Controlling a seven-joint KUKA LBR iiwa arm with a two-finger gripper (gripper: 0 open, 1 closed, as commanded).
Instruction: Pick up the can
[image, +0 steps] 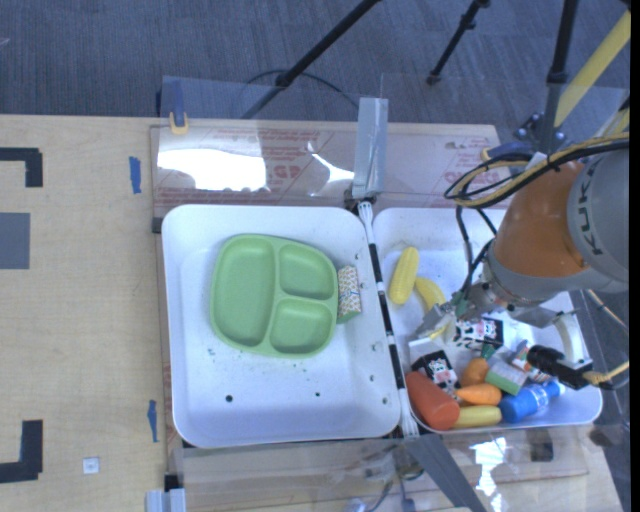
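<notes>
A pale wooden bench (70, 330) is carrying 2 shallow white bins side by side, with black markings and strips of blue tape lying on its wood to the left of the left bin (190, 330). Beyond the left bin a clear plastic sheet (250, 160) is catching glare, and past that a dark carpeted floor (200, 40) is showing, with black tripod legs (330, 40) standing on it. In the left bin a green divided plate (270, 292) is resting, with a small patterned packet (349, 292) lying at its right edge. To the right of the left bin, the right bin (585, 405) is holding a yellow corn cob (404, 274), a banana (430, 293), a carrot (480, 416), a red piece (431, 400), a blue bottle (528, 400) and other small clutter. The grey and orange arm (540, 230) is reaching over that clutter, and the claw (462, 312) is hanging low among it; whether it is open or closed, I cannot tell. Which item is the can, I cannot tell.
</notes>
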